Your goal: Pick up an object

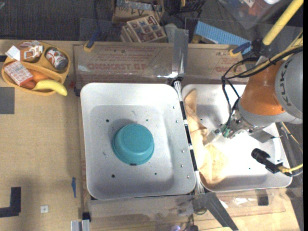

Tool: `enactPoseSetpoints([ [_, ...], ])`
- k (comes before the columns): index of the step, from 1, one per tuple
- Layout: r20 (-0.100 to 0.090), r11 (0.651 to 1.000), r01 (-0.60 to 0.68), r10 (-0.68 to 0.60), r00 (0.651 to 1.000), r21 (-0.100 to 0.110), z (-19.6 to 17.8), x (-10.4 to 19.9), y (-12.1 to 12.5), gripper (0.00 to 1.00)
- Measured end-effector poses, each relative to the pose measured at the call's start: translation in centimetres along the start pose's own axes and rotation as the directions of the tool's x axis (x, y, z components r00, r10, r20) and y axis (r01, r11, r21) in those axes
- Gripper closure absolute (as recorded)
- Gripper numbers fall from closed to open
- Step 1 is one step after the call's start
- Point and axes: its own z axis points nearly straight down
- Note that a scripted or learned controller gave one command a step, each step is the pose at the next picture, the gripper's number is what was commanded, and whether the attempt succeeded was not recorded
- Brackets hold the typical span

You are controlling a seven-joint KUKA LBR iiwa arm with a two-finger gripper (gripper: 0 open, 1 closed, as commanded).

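A teal bowl [134,143] lies upside down in the middle of the left white bin [96,100]. A crumpled tan cloth [211,163] runs along the left wall of the right bin [250,176], from its back corner to its front. My gripper [219,133] hangs low over the right bin, pointing left, with its tip at the cloth's right edge about halfway along. The orange-banded wrist [260,97] hides the bin's back right part. No object is visible in the gripper.
A yellow tray [9,76] with a banana and toy food sits on the bench at the far left. Flat cardboard [130,64] lies behind both bins. A narrow ridge [185,129] separates the bins.
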Motion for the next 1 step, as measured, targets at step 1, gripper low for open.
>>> enactPoseSetpoints([
  [1, 0.004, 0.998, -0.061, 0.061, 0.998, -0.001, 0.01, -0.36, 2.64, 0.0],
])
